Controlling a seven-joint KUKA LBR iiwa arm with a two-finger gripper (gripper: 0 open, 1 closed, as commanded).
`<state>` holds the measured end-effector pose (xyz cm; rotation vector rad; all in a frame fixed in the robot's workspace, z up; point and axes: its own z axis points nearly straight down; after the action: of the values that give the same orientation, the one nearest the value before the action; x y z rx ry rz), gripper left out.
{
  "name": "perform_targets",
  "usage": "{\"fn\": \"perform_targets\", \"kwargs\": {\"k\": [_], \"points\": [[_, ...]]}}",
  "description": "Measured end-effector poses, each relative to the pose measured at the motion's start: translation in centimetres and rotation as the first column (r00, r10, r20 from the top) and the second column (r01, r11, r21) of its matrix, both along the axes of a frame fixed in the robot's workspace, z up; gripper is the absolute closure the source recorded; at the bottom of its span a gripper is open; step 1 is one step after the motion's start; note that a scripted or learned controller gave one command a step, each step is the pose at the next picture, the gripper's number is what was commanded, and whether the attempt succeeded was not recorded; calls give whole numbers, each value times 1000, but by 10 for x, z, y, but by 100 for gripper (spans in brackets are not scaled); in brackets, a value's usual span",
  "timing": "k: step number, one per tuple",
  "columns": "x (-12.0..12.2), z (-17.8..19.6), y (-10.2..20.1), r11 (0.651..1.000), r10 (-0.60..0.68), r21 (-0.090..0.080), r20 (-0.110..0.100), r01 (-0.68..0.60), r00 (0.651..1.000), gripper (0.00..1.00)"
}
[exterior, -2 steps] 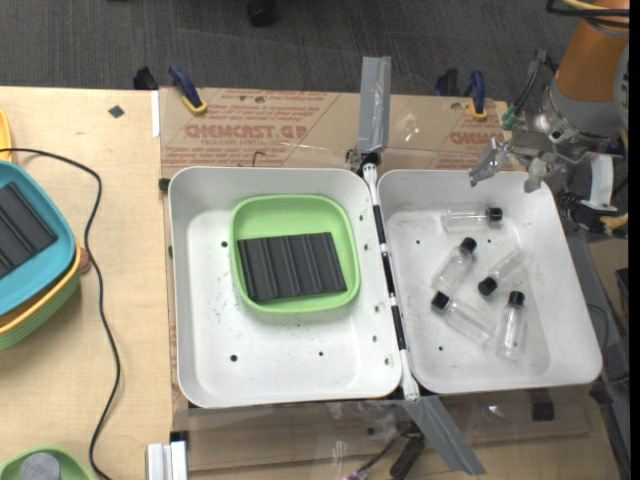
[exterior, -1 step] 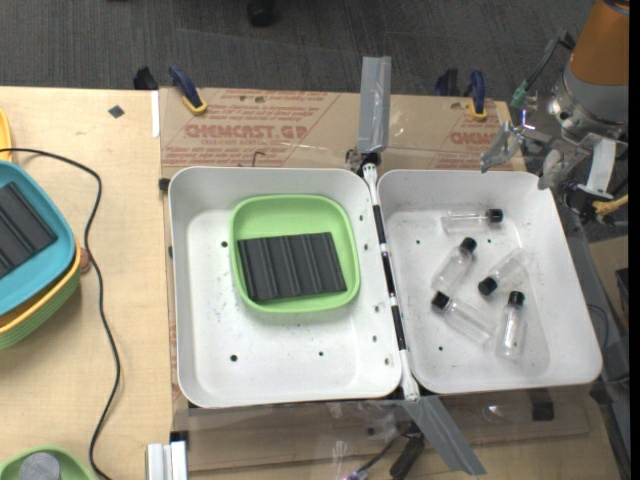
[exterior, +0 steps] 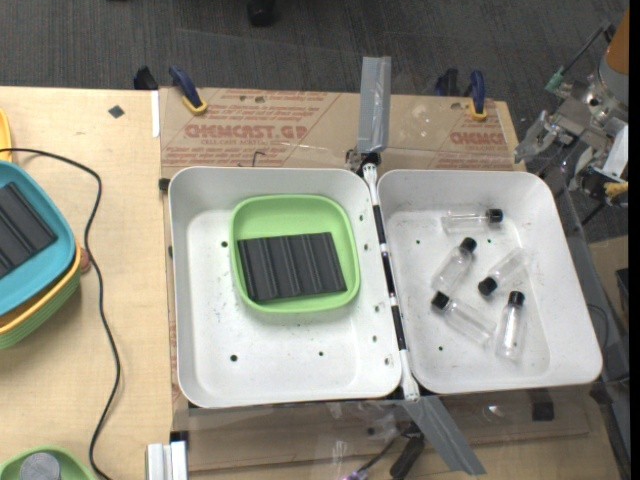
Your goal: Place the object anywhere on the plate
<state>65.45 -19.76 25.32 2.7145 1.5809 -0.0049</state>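
Green plate [exterior: 295,218] is sitting in the left bin [exterior: 200,298], toward its far edge and nearer the bin's right wall than its left. It is lying flat and open to the camera, so a drop from above should be meeting nothing in the way. A dark ribbed mat [exterior: 292,266] is covering most of the plate's floor, probably to keep a round thing from rolling off once it lands.

Across the shared middle wall, the right bin [exterior: 560,368] is holding the objects. Several clear vials with black caps [exterior: 470,268] are lying on their sides, loosely scattered over the centre and pointing different ways. Some are lying just beside one another, while one is resting apart near the far edge. None is lying on the plate, so the task is not yet done.

Beyond the right bin's far right corner, the gripper [exterior: 575,133] is hanging outside both bins, well apart from the vials and carrying nothing that can be seen. Whether it is open or closed cannot be told from this angle.
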Motion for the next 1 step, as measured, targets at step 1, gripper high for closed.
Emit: {"fn": "perform_targets", "kwargs": {"k": [1], "points": [[-10,26,-14,974,-226,0,0,226,974,0]]}}
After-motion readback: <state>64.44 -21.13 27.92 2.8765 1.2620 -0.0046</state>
